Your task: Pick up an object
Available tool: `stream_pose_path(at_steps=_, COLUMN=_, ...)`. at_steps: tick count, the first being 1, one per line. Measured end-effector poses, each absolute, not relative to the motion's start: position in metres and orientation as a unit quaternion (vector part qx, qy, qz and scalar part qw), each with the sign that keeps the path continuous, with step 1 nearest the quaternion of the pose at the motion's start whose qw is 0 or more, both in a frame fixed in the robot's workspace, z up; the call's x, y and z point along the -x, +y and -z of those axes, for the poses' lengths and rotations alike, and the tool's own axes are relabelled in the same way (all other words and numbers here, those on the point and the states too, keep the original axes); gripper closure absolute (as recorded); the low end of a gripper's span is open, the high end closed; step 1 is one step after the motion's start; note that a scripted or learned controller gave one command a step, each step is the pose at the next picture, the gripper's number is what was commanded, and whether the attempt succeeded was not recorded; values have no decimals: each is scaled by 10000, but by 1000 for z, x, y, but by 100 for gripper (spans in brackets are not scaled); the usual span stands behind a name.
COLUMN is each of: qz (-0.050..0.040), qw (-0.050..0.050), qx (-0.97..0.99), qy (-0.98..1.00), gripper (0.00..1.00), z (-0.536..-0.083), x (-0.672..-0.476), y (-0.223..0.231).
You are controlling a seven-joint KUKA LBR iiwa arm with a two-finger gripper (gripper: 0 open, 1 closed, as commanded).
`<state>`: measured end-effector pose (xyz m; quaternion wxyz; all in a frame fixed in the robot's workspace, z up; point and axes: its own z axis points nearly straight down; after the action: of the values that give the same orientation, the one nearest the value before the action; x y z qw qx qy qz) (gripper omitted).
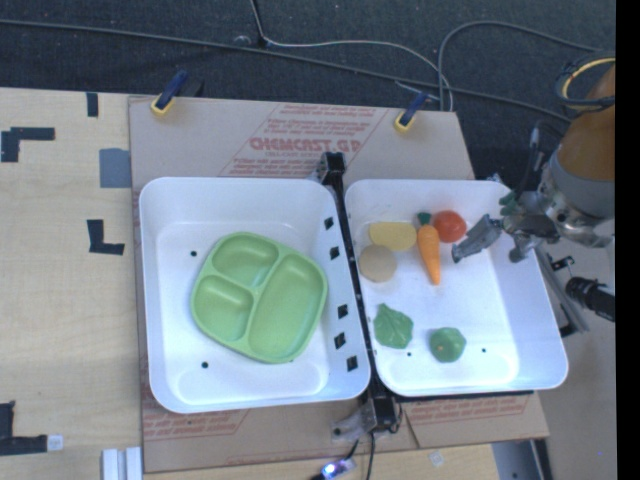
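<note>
Arm: the grey arm with its orange band (590,133) comes in at the right edge of the frame, its wrist over the right rim of the right bin (520,353).
Gripper: the gripper (495,240) sits at middle right, over the upper right part of the right bin; its two fingers stand apart, one reaching left toward the tomato, and nothing lies between them.
Candidates to pick: all in the right bin. A red tomato (449,225) and an orange carrot (429,254) lie closest to the gripper; a yellow piece (392,235) and a round beige piece (377,264) sit further left, the carrot and tomato touching or nearly so at the carrot's top.
Lower pair: a leafy green piece (393,327) and a round green piece (447,344) lie apart from each other in the lower part of the right bin.
Left bin: the left bin (165,298) holds a green divided plate (260,296), well apart from the gripper.
Risk, crowding: the upper cluster is tight, so a descent there may catch two pieces or shove one aside.
Risk, shape: the tomato looks round and smooth and could squirt out as the fingers close; the carrot is thin and may slip if gripped along its length.
Risk, wall: a reach near the right rim could strike the bin wall.
Safer choice, as a judgement: the round green piece, since it stands alone.
</note>
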<state>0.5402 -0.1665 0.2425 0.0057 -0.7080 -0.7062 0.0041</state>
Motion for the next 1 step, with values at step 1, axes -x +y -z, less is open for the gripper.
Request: stream_pose_path(at_steps=1, qz=-6, qw=5, qx=7067, qy=-7075, gripper=0, z=-249, x=-543, y=-166)
